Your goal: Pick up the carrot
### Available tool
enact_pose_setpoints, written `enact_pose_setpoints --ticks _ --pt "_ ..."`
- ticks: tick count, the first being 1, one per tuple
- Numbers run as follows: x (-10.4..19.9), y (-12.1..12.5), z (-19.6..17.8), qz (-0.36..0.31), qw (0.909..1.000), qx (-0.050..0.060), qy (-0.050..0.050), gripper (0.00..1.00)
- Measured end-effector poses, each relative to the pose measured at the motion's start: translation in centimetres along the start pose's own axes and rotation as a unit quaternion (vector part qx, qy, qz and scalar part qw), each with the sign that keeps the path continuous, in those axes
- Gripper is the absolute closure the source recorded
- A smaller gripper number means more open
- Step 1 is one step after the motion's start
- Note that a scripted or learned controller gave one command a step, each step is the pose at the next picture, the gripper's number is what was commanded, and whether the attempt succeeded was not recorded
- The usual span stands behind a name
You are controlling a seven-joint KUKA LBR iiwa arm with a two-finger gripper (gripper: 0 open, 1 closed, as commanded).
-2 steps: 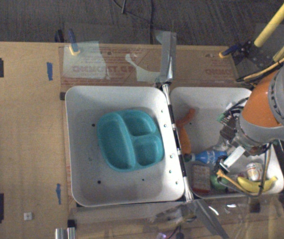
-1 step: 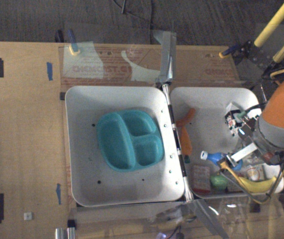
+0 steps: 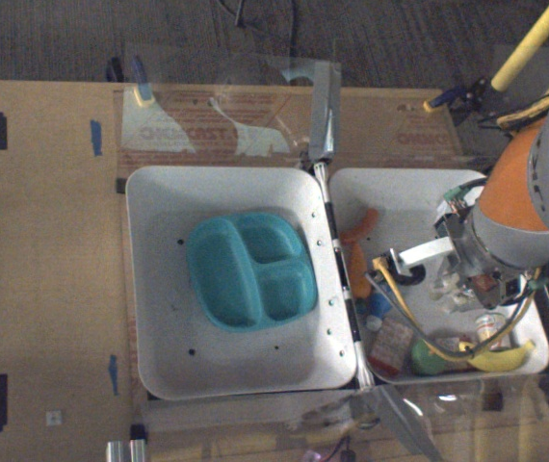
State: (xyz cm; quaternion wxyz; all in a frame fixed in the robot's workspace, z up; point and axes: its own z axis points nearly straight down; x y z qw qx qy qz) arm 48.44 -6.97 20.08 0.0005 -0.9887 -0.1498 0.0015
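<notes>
Camera view shows the left bin (image 3: 159,210) on the table (image 3: 43,258) holding a teal divided plate (image 3: 252,269), all three of its compartments bare. Just past the wall between the bins, the carrot (image 3: 357,250) lies along the right bin's (image 3: 390,186) left side, with a yellow banana (image 3: 502,356) and a green item (image 3: 429,356) near the front edge. Further right, the end effector (image 3: 453,282) hangs over the bin, apart from the carrot; I cannot tell how it is set.

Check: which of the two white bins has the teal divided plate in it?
The left bin. The teal plate sits in it; the right bin holds the carrot and other clutter.
</notes>
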Motion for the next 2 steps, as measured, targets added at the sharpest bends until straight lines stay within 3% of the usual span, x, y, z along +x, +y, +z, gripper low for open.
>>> enact_pose_setpoints --ticks 1,2 --pt "-1.9 4.1 4.0 0.05 0.9987 0.002 -0.001 1.0" --pt "-0.8 0.6 1.3 0.029 0.9996 0.0 0.0 1.0"
